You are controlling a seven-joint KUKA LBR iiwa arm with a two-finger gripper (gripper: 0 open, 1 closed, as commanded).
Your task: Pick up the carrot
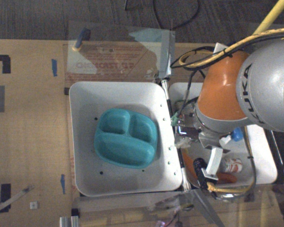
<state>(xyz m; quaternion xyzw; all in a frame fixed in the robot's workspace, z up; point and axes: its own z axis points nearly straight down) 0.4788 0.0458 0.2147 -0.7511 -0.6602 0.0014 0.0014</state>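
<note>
The arm (pixel 227 93) hangs over the right bin (pixel 270 174) and hides most of it. The end effector (pixel 185 137) sits low by that bin's left wall, crowded by brackets and cable, so it cannot be told whether it is open or closed. Nothing is seen held in it.

An orange-red, elongated thing that looks like the carrot (pixel 226 177) lies at the bin's near edge. It is well to the right of the end effector, nearer the camera, just beside a white and red item (pixel 233 165).

The step in hand seems to be the approach. To do it well, the end effector should cross the bin, stop over the carrot's middle, and turn to span its narrow width. It should then open wide and descend without nudging the item beside it.
</note>
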